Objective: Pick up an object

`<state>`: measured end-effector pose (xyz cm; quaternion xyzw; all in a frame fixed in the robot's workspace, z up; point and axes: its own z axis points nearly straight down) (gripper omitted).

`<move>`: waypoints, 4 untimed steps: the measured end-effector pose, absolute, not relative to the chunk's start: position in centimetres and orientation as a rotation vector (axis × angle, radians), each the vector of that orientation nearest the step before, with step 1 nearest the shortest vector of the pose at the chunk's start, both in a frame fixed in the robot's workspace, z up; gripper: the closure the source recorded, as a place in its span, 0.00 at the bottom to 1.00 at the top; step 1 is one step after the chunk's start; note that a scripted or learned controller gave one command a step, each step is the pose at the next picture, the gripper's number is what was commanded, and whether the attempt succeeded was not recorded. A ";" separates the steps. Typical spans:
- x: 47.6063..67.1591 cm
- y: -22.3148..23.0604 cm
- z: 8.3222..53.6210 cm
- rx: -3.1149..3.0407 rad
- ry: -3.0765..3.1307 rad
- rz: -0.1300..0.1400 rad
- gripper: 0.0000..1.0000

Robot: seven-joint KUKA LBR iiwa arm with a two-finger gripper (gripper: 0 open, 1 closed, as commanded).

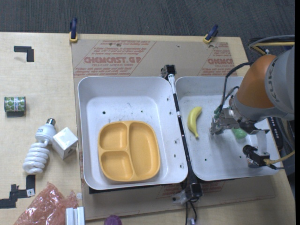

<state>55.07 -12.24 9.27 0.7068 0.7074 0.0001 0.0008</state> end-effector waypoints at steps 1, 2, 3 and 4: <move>49.5 -12.8 9.2 2.223 2.220 0.000 0.00; 59.0 -14.8 9.3 2.218 2.223 -0.001 0.00; 53.1 -13.6 9.2 2.223 2.220 -0.001 0.00; 47.7 -9.2 9.2 2.224 2.220 0.000 0.00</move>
